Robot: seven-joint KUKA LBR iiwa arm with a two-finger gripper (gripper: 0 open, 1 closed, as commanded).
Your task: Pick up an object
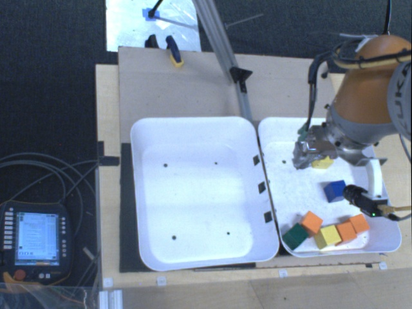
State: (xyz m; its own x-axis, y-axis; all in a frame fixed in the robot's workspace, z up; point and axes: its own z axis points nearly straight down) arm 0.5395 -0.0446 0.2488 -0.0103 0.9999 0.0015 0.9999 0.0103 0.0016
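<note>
The gripper [309,154] hangs low inside the right bin [278,129], near that bin's upper middle, with a yellow block [323,163] touching or just beside its right side. Whether it is clenched, released or grasping the block cannot be told from above, since the wrist hides the tips. Further toward the bin's near edge lie a blue block [334,190], and along that edge a row: green block [295,236], two orange blocks [311,222], and another yellow one. The risk, as I judge it, is that the yellow block sits off to one side of the tool, so a closing or lift could nudge it away and come up bare.
</note>
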